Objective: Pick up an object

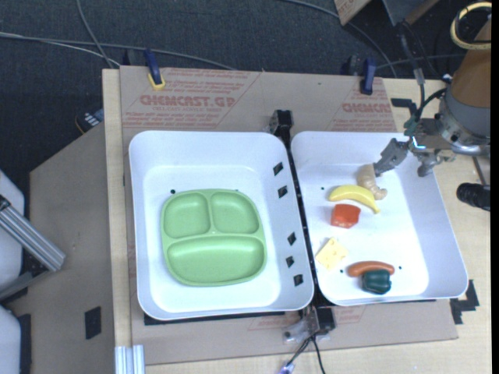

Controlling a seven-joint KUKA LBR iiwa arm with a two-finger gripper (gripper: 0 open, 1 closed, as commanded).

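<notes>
Table (pixel 70 201): two shallow white bins are carried side by side, so that things can be lifted out of one within reach of the arm.
Left bin (pixel 148 162): a green divided plate (pixel 213 236) is laid flat in the middle, its three sections bare.
Right bin (pixel 421 232): the small items are gathered here, on the side from which the arm reaches in.
Arm (pixel 468 107): it is held over the right bin's far right corner, grey below an orange band.
Hand (pixel 406 156): it is seen above the bin's upper part, near the beige piece; whether it is apart or together cannot be told, and nothing is seen held.
Banana (pixel 355 195): yellow and curved, it lies near the bin's centre, judged the likeliest thing to be picked.
Red block (pixel 345 216): it is set just below the banana, touching or nearly so.
Beige piece (pixel 369 179): small and knobbly, it rests just above the banana.
Yellow wedge (pixel 332 253): pale, it lies near the left wall.
Green and orange pieces (pixel 373 276): they lie together at the near edge.
</notes>
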